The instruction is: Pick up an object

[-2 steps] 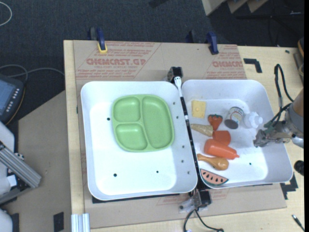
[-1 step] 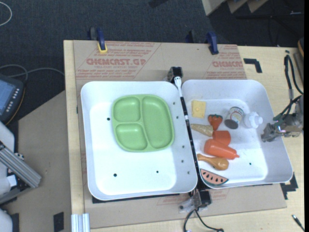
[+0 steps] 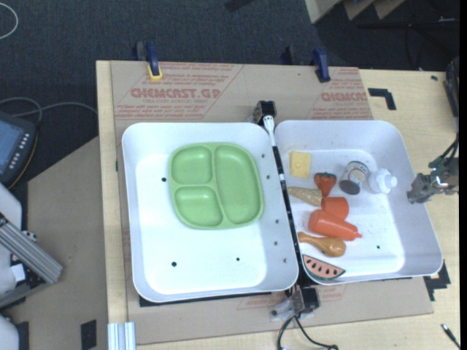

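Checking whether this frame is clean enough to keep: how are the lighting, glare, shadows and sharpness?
Camera view: lighting is even and bright; the two white bins look nearly washed out but keep their edges; shadows under the green plate and the toy food are faint; the gripper at the right bin's edge is small and soft, so its fingers are unreadable; the dark floor shows little detail.

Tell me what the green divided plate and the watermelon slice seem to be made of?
The green divided plate looks like moulded plastic with a matte finish: one even pale green, soft rounded compartment edges, no sharp glare. The watermelon slice is probably a plastic or rubber toy: flat solid red, a neat green rim and painted-looking dark seeds. The view is too small to tell hard from soft.
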Robot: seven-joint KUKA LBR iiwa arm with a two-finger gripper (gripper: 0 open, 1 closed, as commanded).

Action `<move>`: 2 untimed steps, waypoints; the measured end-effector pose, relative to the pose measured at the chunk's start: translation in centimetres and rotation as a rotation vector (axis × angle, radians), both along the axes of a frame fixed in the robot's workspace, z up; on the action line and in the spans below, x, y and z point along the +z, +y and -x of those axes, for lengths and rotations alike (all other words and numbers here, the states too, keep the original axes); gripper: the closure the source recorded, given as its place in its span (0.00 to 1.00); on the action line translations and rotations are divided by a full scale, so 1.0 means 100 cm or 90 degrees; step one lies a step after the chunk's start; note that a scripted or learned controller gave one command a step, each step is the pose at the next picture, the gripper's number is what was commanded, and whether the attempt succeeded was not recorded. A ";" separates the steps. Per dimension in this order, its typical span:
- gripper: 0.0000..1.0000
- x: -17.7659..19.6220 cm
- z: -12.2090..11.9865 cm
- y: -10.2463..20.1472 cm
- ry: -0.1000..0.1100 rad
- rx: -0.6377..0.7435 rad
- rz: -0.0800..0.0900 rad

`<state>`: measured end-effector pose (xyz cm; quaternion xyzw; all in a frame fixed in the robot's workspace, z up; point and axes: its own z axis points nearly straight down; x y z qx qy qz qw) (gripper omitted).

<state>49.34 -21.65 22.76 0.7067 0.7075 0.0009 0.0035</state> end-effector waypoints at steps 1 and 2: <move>1.00 -0.007 0.006 0.052 0.006 0.002 -0.004; 1.00 -0.013 0.000 0.097 0.005 0.001 -0.003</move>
